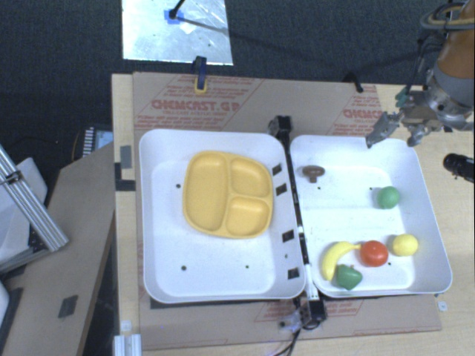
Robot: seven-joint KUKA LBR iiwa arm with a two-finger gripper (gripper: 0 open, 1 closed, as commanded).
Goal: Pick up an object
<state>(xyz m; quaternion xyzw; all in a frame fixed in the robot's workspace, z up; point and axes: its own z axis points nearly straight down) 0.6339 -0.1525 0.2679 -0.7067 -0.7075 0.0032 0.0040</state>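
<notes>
The right bin (427,199) holds several toy foods. A green ball (387,196) lies toward its right side. Along the front sit a yellow lemon (404,245), a red tomato (373,253), a banana (336,257) and a green pepper (347,277), close together. A small brown piece (313,173) rests near the bin's back left. My gripper (392,135) hovers over the right bin's back rim, open, with nothing between its fingers. It is well behind and above the green ball.
The left bin (159,258) holds a yellow divided plate (226,193). A black divider strip (291,199) runs between the bins. Cardboard (245,102) lies under both bins. A shiny sheet (177,19) lies on the floor behind the bench.
</notes>
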